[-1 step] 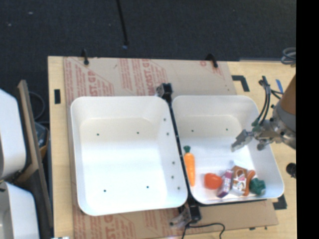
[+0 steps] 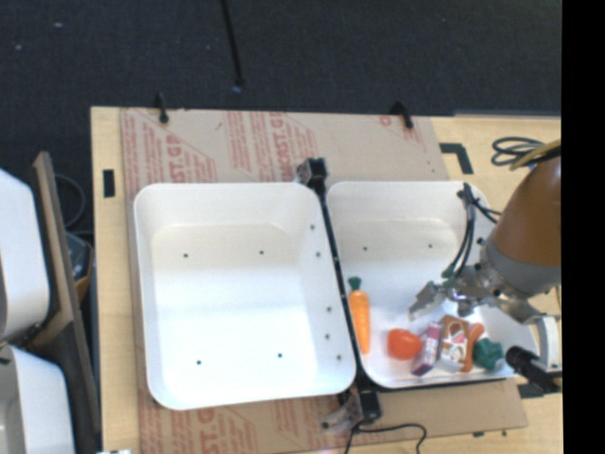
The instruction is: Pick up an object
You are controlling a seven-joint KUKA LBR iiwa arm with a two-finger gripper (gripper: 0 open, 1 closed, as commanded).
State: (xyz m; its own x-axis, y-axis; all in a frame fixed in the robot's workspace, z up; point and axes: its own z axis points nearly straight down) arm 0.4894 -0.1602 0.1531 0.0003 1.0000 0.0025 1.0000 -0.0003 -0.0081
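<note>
Pincer (image 2: 444, 296) spread open above the packet (image 2: 454, 341), gripping nothing.

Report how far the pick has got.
Done: the arm has reached into the right bin, with the hand low over the clutter. In hand: nothing visibly gripped. The carrot, red piece, printed packet and green piece all lie on the bin floor. Left: close on one object and lift it.
</note>
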